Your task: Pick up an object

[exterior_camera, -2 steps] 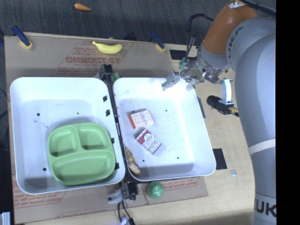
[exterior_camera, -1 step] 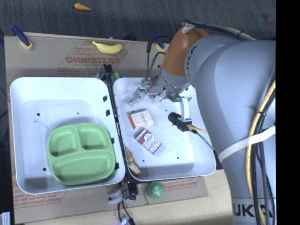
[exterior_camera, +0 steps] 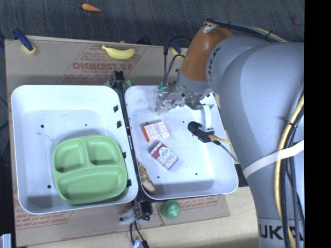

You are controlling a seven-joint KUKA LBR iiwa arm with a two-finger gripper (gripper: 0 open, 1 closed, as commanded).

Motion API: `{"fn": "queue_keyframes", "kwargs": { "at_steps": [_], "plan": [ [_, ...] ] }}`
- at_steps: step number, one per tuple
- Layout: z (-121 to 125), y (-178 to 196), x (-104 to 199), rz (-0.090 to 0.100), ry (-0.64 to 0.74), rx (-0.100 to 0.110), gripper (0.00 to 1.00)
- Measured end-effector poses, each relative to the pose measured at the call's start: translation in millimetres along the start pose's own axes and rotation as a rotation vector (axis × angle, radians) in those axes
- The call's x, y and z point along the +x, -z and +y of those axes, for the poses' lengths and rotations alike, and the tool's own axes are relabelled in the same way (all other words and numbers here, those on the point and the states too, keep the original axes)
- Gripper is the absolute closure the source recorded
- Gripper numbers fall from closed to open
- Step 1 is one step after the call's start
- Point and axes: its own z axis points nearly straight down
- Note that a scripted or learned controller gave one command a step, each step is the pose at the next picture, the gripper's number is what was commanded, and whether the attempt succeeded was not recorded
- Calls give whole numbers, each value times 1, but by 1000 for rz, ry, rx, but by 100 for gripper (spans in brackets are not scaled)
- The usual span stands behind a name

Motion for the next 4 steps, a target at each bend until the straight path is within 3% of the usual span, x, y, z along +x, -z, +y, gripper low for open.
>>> {"fn": "queue_keyframes", "kwargs": {
  "at_steps": [1,2,3,4],
  "plan": [
    [0,91,41,-1,-4,-6,100],
    [0,90,40,-1,-4,-3,0],
    [0,208,42,-3,-4,-8,0],
    [-1,215,41,-3,-3,-6,0]
  ]
}}
